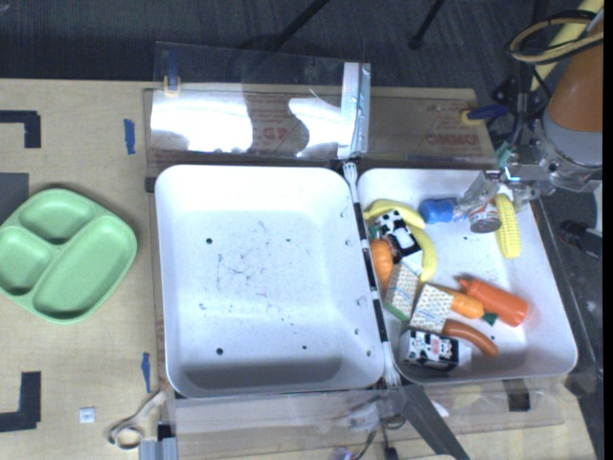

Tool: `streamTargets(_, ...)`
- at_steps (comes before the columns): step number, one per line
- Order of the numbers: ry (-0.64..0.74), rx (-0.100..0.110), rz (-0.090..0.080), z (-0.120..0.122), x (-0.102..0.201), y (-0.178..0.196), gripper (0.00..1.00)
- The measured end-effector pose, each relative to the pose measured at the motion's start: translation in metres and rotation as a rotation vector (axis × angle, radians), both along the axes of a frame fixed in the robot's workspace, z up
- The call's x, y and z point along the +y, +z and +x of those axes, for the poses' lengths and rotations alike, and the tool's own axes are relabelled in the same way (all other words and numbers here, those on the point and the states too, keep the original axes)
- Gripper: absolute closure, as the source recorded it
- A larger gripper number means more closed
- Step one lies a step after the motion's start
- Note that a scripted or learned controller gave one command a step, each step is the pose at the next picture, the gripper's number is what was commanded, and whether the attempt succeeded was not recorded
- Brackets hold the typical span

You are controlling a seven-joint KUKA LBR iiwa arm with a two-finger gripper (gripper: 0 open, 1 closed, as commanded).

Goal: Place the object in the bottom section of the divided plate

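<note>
A green divided plate (67,254) lies on the bench at the far left, outside the bins; its large bottom section (84,274) holds nothing. My gripper (487,209) hangs low over the back of the right bin (560,338), between a blue toy (439,209) and a yellow corn cob (509,228). The corn lies right beside the gripper, and I cannot tell whether they touch. The grey arm with its orange band (579,103) comes in from the upper right.
The right bin also holds a banana (410,220), a cow-patterned toy (394,230), several carrots (493,300), waffle-like pieces (421,297) and a cow-patterned box (431,350). The left bin (254,175) lies between the right bin and the plate. A clear panel (259,113) stands behind it.
</note>
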State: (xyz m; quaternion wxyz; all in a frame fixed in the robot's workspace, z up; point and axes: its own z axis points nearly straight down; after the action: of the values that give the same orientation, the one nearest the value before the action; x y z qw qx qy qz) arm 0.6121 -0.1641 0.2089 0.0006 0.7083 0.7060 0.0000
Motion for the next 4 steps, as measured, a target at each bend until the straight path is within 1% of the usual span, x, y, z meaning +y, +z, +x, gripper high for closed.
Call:
streamTargets(1, 0.000, 0.000, 0.000, 0.000, 0.000, 0.000, 0.00)
streamTargets(2, 0.178, 0.001, 0.001, 0.014, 0.004, -0.043, 0.00)
streamTargets(3, -0.032, 0.003, 0.002, -0.004, 0.026, -0.087, 0.00)
streamTargets(4, 0.167, -0.002, 0.000, -0.004, 0.010, 0.039, 0.00)
